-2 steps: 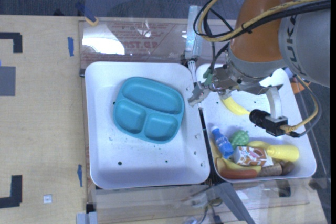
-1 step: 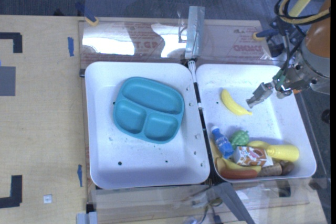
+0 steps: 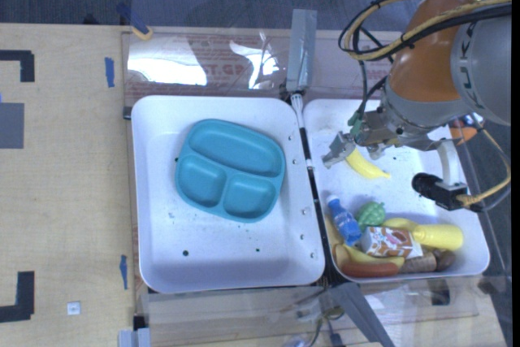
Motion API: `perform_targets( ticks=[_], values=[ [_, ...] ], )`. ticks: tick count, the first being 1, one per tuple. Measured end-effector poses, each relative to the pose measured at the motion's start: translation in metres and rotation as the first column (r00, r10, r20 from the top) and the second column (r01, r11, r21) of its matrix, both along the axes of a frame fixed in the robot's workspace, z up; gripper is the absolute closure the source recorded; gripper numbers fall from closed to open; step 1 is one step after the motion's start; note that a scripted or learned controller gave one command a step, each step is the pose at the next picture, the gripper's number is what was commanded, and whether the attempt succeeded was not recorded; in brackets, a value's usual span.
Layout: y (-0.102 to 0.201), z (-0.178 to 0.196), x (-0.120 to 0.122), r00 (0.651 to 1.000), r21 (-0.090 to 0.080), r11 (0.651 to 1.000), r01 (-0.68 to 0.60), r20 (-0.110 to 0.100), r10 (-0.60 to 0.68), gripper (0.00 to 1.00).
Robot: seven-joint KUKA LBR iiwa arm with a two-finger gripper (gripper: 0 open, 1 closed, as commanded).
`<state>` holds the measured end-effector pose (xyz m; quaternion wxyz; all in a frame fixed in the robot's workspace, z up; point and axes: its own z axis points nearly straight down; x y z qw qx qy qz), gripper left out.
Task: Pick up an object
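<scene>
No legible txt; carton [image 3: 388, 242] print blurred.

Two bins stood side by side on the bench [image 3: 57, 175]. In the left bin [image 3: 154, 199] lay a divided plate [image 3: 230, 169], near the middle. In the right bin [image 3: 471, 252], a toy banana [image 3: 367, 166] lay toward the far side, with the gripper [image 3: 348, 144] just beside it. Along that bin's near edge a cluster crowded together: a small bottle [image 3: 344, 224] at the left, a bunch of toy grapes [image 3: 372, 214] beside it, a squeeze bottle [image 3: 435, 236] to the right, a small carton [image 3: 386, 241] between them, and a toy hot dog [image 3: 382, 264] nearest the edge.
</scene>
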<state>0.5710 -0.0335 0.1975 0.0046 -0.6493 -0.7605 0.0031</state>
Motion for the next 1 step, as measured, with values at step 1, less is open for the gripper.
perform_targets(
  ticks=[1],
  values=[
    [-0.0594, -0.0138, -0.0002, 1.0, -0.002, 1.0, -0.014, 0.007, 0.014, 0.0]
  ],
)
